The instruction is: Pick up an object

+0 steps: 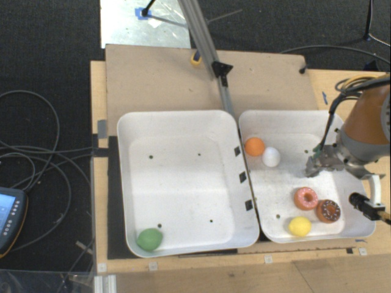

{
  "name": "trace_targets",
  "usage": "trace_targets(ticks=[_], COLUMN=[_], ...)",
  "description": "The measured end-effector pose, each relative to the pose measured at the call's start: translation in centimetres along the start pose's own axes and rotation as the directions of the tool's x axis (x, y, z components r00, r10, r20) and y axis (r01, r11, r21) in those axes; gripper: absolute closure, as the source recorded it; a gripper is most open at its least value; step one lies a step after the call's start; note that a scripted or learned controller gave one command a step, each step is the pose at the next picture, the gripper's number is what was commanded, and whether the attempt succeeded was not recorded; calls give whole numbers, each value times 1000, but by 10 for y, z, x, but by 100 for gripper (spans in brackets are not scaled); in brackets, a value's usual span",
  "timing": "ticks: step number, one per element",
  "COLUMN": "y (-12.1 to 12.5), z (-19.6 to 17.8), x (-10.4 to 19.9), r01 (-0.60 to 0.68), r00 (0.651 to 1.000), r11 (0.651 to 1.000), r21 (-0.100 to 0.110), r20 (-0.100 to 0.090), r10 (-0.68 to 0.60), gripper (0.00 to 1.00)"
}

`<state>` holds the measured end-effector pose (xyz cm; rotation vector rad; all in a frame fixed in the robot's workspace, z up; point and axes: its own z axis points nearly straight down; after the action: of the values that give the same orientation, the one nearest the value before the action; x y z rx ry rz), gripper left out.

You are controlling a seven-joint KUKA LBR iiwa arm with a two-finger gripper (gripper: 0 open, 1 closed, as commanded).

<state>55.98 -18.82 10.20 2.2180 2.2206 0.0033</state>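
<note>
While the green ball (149,238) sits alone in the left bin (177,124), the right bin (287,119) holds 5: yellow ball (299,226), chocolate doughnut (328,210), pink doughnut (305,198), then white ball (271,157) touching orange ball (254,146). The tool (314,165) hovers beside them, gripping nothing.
</note>
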Motion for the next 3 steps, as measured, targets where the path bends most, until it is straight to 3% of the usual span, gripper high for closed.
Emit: trace_targets(ticks=[2, 3], y=[13, 16], z=[-113, -106], x=[-6, 45], r01=[4, 9], r00=[1000, 1000], r11=[1000, 1000], r21=[-5, 3], r20=[2, -2], r10=[-4, -9], gripper=[100, 100])
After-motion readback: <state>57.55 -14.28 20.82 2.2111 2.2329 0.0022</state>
